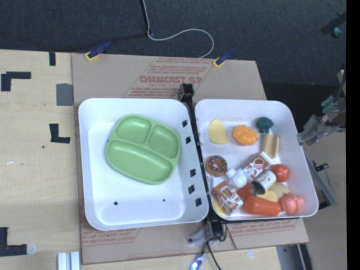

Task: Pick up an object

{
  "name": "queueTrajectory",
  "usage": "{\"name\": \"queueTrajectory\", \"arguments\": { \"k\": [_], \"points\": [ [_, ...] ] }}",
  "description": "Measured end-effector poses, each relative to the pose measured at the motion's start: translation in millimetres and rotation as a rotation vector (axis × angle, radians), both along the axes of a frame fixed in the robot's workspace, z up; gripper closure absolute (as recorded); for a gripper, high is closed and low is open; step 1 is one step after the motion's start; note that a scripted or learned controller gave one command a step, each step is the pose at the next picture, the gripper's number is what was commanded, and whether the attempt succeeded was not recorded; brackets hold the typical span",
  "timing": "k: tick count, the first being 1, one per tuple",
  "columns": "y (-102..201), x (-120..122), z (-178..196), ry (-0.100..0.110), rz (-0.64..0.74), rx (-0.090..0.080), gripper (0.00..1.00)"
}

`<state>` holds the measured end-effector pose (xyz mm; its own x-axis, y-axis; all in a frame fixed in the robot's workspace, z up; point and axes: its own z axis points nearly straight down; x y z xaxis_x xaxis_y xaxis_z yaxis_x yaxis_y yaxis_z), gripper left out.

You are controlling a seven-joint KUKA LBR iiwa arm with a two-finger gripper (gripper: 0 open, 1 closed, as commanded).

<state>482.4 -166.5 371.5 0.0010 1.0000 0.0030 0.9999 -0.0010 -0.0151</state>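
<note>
The right bin [292, 117] holds several toy foods: a yellow piece [217, 131], an orange [244, 135], a dark green broccoli [264, 124], a tan stick [270, 145], a chocolate donut [216, 165], a red tomato [280, 173], a red sausage [261, 207] and a pink piece [292, 203]. They crowd toward the bin's near right corner. My gripper [316, 129] shows as grey parts just outside the right bin's right rim, above the bench and away from every object.
The left bin [95, 207] holds a green divided plate [144, 148]. Both bins rest on a cardboard sheet [169, 75] held by clips. A white cable [180, 35] loops behind the bins. A black divider [194, 151] separates the bins.
</note>
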Motion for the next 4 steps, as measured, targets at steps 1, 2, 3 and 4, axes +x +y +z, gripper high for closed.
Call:
{"name": "queueTrajectory", "arguments": {
  "k": [1, 2, 3, 4],
  "points": [
    [38.6, 2.2, 103.6, -0.026, 0.005, -0.005, 1.0],
    [123.0, 1.9, 167.3, -0.023, 0.012, -0.002, 1.0],
    [121.7, 0.1, 38.8, -0.001, 0.002, -0.003, 1.0],
    [153.6, 1.8, 130.4, -0.024, 0.006, -0.003, 1.0]
  ]
}}
